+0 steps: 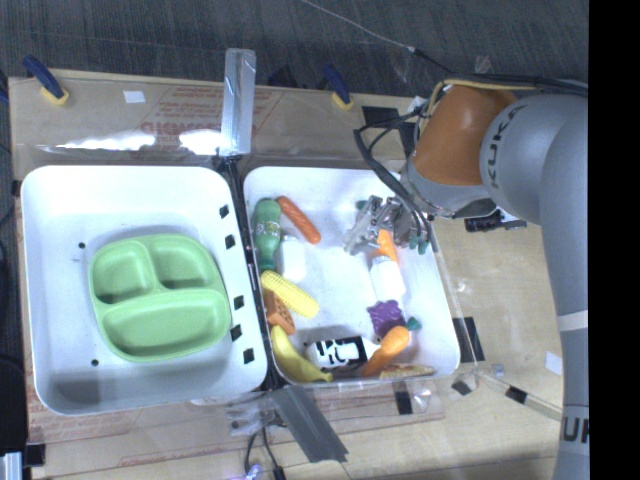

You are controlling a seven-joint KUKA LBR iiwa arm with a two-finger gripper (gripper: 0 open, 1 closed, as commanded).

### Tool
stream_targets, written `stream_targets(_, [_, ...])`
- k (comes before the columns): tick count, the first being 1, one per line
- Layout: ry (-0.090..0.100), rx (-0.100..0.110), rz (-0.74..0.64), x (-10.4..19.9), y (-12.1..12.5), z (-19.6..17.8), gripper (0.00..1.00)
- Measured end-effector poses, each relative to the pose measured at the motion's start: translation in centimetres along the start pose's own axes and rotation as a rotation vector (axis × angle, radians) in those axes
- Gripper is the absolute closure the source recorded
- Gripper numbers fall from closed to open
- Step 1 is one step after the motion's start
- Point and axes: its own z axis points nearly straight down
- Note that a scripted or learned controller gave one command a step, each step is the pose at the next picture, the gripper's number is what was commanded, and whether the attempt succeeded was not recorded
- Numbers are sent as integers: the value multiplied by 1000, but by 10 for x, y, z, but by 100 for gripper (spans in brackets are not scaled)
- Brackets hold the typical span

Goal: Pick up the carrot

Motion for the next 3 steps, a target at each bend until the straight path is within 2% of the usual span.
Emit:
stream_targets(1, [4, 0, 270, 69, 72, -68, 100])
stream_targets(2, [6, 1, 271, 70, 71, -67, 0])
stream_targets(3, [4, 1, -178, 150, 6, -104, 0])
